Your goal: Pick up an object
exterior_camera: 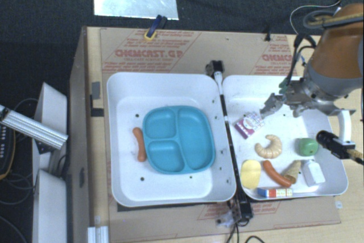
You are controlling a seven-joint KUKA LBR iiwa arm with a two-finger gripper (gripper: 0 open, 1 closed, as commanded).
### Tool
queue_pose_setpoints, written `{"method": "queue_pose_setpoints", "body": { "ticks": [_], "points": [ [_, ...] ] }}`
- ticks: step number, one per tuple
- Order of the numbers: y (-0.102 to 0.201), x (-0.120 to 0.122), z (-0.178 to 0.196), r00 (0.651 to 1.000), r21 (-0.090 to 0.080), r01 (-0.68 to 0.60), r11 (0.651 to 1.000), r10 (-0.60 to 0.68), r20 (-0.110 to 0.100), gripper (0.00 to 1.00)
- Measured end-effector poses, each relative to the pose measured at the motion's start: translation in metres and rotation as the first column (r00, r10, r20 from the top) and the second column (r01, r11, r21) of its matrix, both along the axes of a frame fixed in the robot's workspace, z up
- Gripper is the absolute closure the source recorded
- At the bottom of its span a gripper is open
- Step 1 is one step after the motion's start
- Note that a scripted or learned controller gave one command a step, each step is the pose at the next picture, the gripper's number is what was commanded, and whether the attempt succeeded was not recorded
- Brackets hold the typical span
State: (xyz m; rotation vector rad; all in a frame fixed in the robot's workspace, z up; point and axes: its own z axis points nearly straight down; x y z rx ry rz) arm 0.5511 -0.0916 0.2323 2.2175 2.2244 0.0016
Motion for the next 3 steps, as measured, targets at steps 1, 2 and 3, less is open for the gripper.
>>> {"method": "queue_pose_setpoints", "body": {
  "ticks": [1, 2, 3],
  "points": [
    [-0.039, -0.060, -0.051, 1.000, -0.001, 0.003, 1.000, -0.003, 0.000, 0.00],
    [-0.030, -0.065, -0.145, 1.000, 0.000, 0.002, 1.000, -0.002, 0.000, 0.00],
    [-0.028, -0.064, -0.148, 1.000, 0.000, 0.003, 1.000, -0.003, 0.002, 0.00]
  ]
}}
